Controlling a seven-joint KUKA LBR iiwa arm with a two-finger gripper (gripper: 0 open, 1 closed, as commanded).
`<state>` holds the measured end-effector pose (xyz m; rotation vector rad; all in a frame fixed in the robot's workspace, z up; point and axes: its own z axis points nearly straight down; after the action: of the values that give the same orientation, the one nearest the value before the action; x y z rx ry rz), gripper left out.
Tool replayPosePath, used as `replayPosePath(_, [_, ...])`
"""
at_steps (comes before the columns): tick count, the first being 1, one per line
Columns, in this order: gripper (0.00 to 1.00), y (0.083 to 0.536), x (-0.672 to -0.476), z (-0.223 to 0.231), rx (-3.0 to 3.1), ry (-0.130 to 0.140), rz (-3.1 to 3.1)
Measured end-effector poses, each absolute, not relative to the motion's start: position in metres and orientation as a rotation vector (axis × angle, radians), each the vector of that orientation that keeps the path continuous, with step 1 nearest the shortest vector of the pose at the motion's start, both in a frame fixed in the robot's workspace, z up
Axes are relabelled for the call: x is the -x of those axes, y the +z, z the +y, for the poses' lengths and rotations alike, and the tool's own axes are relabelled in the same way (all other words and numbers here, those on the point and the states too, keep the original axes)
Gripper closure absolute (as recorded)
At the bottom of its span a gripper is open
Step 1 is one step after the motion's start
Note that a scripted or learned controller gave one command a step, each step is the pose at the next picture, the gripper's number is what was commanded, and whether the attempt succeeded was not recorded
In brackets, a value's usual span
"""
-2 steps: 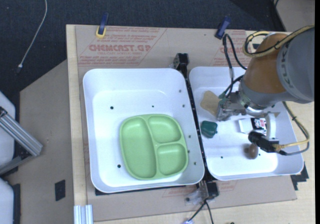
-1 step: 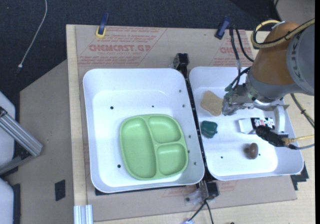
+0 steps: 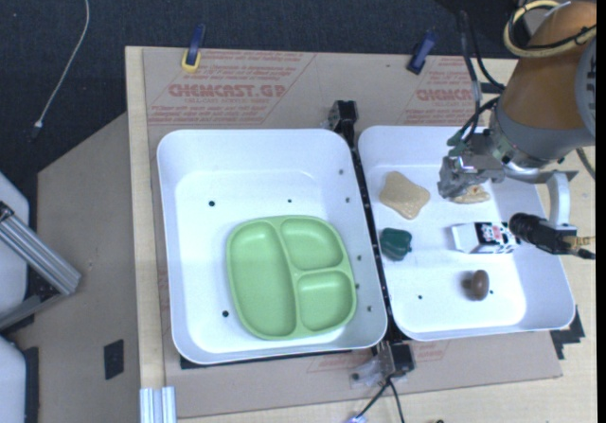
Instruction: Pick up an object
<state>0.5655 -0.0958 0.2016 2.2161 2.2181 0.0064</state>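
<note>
Jaw state indeterminate; gripper low at frame's right, over a tan object beside beige sponge.

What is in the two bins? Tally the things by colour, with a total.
Green: 2, the plate and a small dark green piece
Tan: 2, a sponge and a piece under the end effector
White: 1, box
Brown: 1, lump
Total: 6
</note>
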Motion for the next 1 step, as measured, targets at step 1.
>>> replayPosePath(1, [1.0,0.2356,-0.5667,-0.0959,-2.217,0.005,2.219])
